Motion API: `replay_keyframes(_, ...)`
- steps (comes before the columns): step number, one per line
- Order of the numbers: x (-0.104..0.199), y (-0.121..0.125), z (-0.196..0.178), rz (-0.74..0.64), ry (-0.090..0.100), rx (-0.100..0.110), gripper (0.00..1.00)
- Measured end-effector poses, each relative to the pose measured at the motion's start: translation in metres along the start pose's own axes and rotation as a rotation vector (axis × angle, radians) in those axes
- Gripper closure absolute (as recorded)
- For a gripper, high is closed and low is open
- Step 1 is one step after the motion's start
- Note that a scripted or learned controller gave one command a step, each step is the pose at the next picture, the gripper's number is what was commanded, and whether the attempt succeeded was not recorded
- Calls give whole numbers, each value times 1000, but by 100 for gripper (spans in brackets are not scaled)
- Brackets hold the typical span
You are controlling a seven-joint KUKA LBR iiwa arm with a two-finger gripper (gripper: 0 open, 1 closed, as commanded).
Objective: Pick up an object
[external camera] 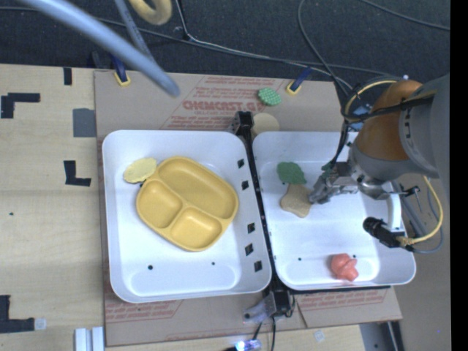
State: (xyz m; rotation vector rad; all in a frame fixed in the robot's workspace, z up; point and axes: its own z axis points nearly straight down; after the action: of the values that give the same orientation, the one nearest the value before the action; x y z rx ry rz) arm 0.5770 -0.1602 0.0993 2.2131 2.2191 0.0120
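Whether the gripper (pixel 319 193) is open or closed cannot be told; beside the tan piece (pixel 296 202) mid-bin, it may nudge it away.

One fixed camera looks down at a slant from well above my gripper (pixel 319 194), taking in both white bins (pixel 175 284) left of my arm.

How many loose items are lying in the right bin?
3: a green piece near the divider, a tan piece just below it beside the gripper, and a pink piece near the front edge. The arm may hide more.
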Motion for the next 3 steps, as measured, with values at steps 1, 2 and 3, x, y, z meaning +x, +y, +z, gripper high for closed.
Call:
replay_keyframes(1,0,-5,-44,1,0,8,100)
replay_keyframes(2,-4,1,-89,1,-1,7,100)
replay_keyframes(3,-1,-3,-133,0,0,7,100)
